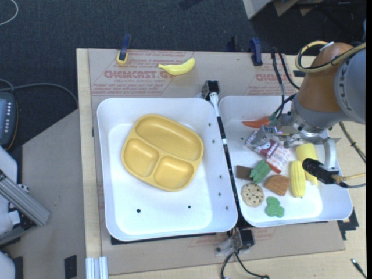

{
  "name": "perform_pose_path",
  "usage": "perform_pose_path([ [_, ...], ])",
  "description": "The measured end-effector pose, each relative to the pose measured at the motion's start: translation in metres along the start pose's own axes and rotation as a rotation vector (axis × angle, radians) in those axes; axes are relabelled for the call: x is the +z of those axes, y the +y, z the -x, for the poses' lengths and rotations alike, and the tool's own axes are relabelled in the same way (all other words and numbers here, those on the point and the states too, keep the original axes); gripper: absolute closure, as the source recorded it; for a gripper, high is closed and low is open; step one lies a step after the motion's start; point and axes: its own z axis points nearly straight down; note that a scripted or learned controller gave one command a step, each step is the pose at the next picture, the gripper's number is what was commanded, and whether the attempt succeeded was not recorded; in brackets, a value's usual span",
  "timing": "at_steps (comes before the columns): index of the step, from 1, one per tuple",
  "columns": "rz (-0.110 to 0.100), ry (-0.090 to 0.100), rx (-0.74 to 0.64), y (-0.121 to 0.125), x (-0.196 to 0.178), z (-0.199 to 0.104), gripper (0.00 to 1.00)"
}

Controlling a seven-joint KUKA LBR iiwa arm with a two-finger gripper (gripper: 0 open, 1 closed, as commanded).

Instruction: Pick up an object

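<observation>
The right bin (331, 209) holds several toy foods: an orange-red carrot (254, 122), a red and white packet (272, 151), a green piece (260, 170), a brown block (242, 171), a cookie (252, 194), a green broccoli (274, 207), an orange slice (279, 185), a corn cob (297, 178) and a yellow lemon (306, 152). My gripper (269, 135) hangs low over the back of this bin, just above the packet and right beside the carrot. The arm's wrist hides what lies directly under it.
A yellow divided plate (162, 151) lies in the left bin (116, 196). A toy banana (178, 67) rests on the cardboard behind the bins. Two blue clamps (123, 44) stand at the back edge. Cables trail from the arm over the right bin's right side.
</observation>
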Motion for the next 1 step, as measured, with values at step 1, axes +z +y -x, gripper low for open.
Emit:
perform_pose_path([
  [1, 0.007, -0.004, -0.001, 0.0018, 0.0205, 0.0007, 0.00],
])
